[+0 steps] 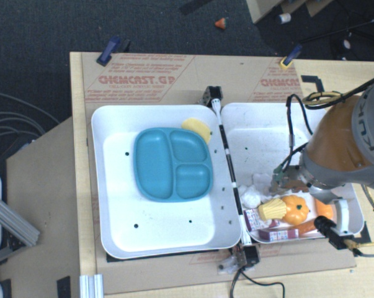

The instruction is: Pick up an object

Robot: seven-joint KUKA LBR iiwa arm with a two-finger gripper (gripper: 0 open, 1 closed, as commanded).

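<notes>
At the near edge of the right bin (pixel 354 219), a crowded heap is seen: a pale yellow corn-like toy (pixel 272 209) lies touching an orange rounded toy (pixel 296 210), both resting on a flat printed packet (pixel 270 231), with an orange carrot-like piece (pixel 307 226) just beside them and a crumpled white item (pixel 252 198) against the divider. Any of these could be taken as the object to be picked up, and none is seen lifted. Just beyond the heap, the hand (pixel 282 180) is lowered into the bin, hung from the grey and orange arm (pixel 342 144); whether it is wide or narrow cannot be told, since it is seen from above and partly masked by the wrist. For the step to be done well, one piece should be singled out, probably the corn-like toy, as its narrow body offers two free sides. The hand would best be centred over it and squared across its short axis before descent, so that the neighbouring orange toy is not nudged or caught. The packet beneath is judged slippery and likely to slide. Farther off, in the left bin (pixel 112 166), a blue divided tray (pixel 172 164) and a yellow piece (pixel 198 128) at its far corner are well apart from the hand and need not be considered.
</notes>
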